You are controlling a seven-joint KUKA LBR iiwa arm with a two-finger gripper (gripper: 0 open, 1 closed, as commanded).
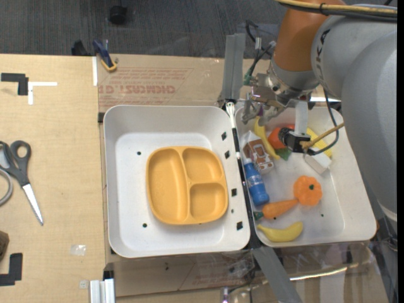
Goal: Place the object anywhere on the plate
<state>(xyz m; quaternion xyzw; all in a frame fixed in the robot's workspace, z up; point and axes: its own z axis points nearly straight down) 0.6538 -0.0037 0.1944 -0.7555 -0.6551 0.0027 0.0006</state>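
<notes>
A yellow-orange divided plate (187, 185) lies in the middle of the left bin (120, 169), with nothing on it. The right bin (344, 216) holds several toy foods: a yellow banana (281, 231), an orange carrot (279, 209), an orange pumpkin-like fruit (307, 190), a blue bottle (255, 183), a small brown box (259, 153), a yellow piece (262, 134) and a red-orange piece (278, 137). My gripper (259, 110) hangs over the far left corner of the right bin, just above the yellow piece. Nothing visible is carried by it.
A white block (317, 161) lies near the right bin's far side. Scissors (22, 175) rest on the bench at the far left. The divider between the bins (238, 169) runs beside the blue bottle. The arm's bulk covers the upper right.
</notes>
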